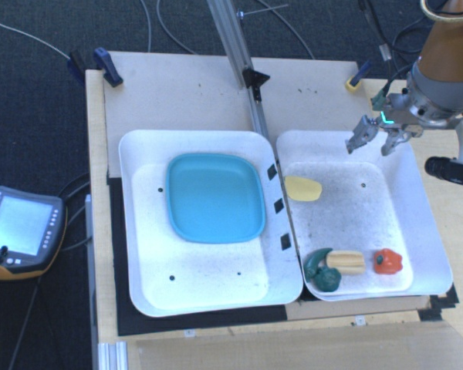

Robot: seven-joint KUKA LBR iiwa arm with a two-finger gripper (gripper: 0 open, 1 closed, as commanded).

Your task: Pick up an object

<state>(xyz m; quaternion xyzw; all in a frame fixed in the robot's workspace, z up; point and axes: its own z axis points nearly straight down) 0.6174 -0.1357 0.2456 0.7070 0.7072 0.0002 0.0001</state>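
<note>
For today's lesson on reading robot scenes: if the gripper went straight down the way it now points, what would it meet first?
Probably the bare floor of the right bin near its upper edge. The gripper hangs above that corner, apart from the yellow item. Depth is hard to judge.

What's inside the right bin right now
In the right bin: a yellow piece, a green vegetable, a tan block and a red pepper. The block partly covers the vegetable.

Glossy blue plastic plate (pixel 215 196), smooth white plastic bins (pixel 139 206), matt wooden bench (pixel 177 91)
</note>
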